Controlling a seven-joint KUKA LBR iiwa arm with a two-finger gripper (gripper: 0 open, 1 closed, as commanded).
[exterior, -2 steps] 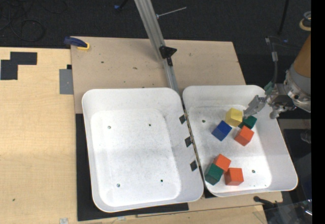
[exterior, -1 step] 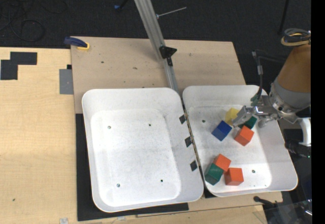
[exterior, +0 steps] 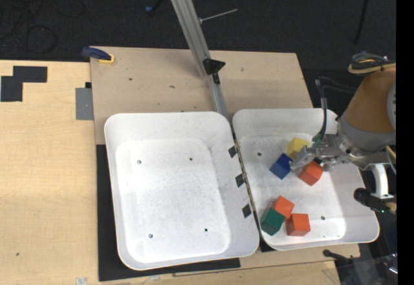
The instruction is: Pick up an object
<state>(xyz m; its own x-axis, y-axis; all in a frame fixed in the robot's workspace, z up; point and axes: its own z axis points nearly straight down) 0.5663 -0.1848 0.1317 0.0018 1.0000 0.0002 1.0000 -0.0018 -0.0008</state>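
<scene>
My gripper (exterior: 313,159) hangs over the right bin (exterior: 336,232), reaching in from the right below the orange band of the arm. Directly under its tip is an orange-red block (exterior: 312,174), tilted like a diamond and touching or nearly touching the gripper. A blue block (exterior: 281,166) lies just to the left of it. A yellow block (exterior: 297,145) sits behind that, partly hidden by the gripper. Near the bin's front lie an orange block (exterior: 283,205), a green block (exterior: 272,220) and another orange-red block (exterior: 298,223).
The left bin (exterior: 123,148) adjoins the right one, with black clips along the shared rim (exterior: 238,179). A slanted aluminium bar (exterior: 194,38) rises behind the bins. A blue-and-yellow clamp (exterior: 98,54) lies on the wooden board at the back left.
</scene>
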